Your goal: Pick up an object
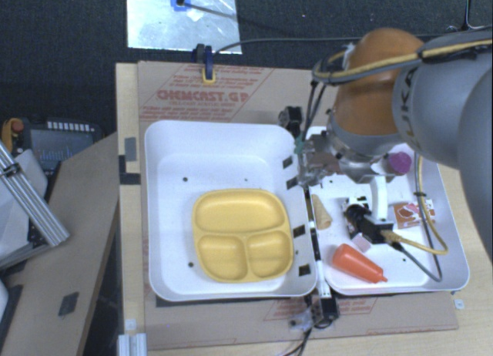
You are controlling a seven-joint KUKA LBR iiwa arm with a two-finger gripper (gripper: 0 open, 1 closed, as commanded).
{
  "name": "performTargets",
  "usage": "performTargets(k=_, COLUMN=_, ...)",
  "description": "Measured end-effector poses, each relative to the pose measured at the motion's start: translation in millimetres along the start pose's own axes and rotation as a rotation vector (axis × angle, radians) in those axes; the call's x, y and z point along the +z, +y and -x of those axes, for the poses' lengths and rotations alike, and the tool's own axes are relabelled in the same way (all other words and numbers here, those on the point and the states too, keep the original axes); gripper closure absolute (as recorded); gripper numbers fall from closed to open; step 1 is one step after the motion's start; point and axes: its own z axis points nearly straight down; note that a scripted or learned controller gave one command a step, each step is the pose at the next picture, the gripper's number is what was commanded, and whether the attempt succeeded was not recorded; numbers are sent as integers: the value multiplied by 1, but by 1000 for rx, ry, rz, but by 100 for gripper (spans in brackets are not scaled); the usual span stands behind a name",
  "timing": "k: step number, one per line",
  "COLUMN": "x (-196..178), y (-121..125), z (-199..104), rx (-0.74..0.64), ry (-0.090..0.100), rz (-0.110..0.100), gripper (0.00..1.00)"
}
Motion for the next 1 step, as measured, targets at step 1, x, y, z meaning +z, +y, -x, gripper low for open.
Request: performTargets(k=1, x=8, y=-19, z=-47, rx=0, ry=0, rz=0, gripper=100)
